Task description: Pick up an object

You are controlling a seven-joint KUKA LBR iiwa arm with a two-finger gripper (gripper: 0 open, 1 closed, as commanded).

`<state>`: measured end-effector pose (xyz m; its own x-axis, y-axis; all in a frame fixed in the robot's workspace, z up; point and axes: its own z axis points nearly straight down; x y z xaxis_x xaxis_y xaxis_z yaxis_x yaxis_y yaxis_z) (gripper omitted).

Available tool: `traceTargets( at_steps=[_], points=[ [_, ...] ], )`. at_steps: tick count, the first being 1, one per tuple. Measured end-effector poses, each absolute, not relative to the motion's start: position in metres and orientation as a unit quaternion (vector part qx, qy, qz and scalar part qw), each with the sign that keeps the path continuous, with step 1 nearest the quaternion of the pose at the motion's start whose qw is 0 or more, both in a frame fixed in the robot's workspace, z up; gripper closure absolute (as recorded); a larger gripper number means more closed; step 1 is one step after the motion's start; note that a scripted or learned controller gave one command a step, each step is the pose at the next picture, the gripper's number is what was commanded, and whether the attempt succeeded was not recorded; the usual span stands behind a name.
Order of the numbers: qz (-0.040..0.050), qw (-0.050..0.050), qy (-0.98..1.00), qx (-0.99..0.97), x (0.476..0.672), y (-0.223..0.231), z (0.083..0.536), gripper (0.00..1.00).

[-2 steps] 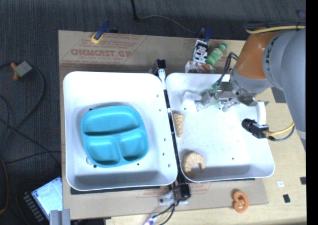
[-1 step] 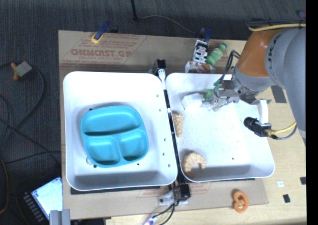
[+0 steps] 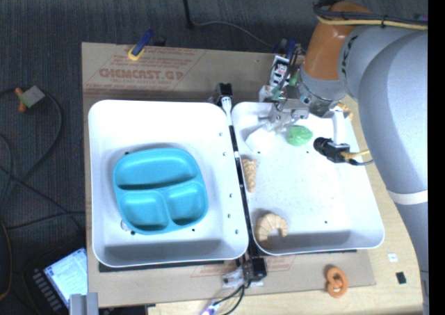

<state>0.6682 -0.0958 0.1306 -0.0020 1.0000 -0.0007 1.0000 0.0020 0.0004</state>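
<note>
- orange ring (image 3: pixel 336 280) lies on the bench (image 3: pixel 306 286) at the front, outside the bins, near the right bin's near rim.
- phone (image 3: pixel 66 272) with a lit screen sits at the near left, off the bench corner.
- croissant (image 3: pixel 271 226) rests in the right bin (image 3: pixel 348 202), close to its near wall and toward its left side.
- blue tray (image 3: pixel 161 190), split into three sections, lies flat in the middle of the left bin (image 3: pixel 104 115).
- tan cone (image 3: pixel 249 171) lies against the right bin's left wall, about halfway back, well apart from the croissant.
- green lump (image 3: pixel 299 135) sits on the floor of the right bin in its far part, the thing closest to the jaws; it lies just beside them, on their near-right side, and i cannot tell whether it touches them.
- jaws hang low over the far left corner of the right bin; open or closed, i cannot tell.
- arm (image 3: pixel 389 98) reaches in from the right, orange band (image 3: pixel 327 49) just above the wrist.
- blue clamp (image 3: pixel 141 44) grips the bench's far edge, behind the left bin.
</note>
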Motion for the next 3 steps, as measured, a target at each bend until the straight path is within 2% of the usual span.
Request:
traceTargets(
  at_steps=[1,2,3],
  points=[
    [-0.0006,0.000,0.708,0.707,0.668,-0.096,0.130,0.00],
    [0.0003,0.001,0.707,0.707,0.596,-0.112,0.087,0.00],
    [0.0003,0.004,0.707,0.708,0.597,-0.113,0.098,1.00]
  ],
)
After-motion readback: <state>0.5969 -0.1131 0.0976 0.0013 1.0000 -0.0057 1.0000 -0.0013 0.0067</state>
